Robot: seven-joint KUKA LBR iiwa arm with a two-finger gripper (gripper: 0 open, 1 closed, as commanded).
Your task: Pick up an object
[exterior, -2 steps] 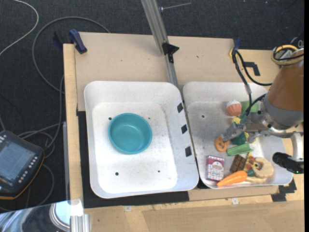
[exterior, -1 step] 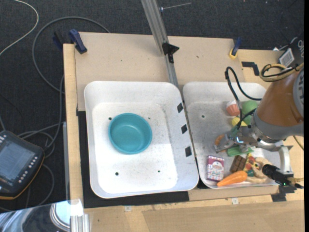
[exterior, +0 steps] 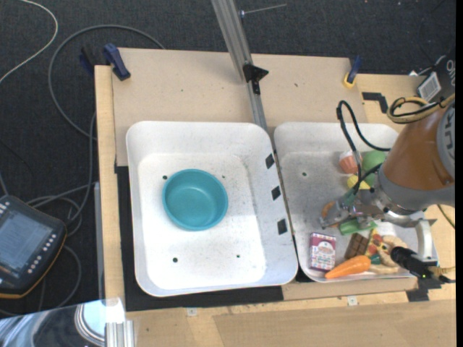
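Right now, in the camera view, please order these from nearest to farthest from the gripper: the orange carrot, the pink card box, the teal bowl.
From the gripper:
1. Pink card box, just below it, right bin.
2. Orange carrot, at the right bin's near edge.
3. Teal bowl, far off in the left bin.

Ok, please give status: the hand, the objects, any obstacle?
Hand low in right bin, among the toys. Nothing seen held. Carrot and small card box lie near the front rim. Teal bowl alone in left bin.

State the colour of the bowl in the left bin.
The bowl is teal blue, plain inside and out, seen clearly in the camera view.
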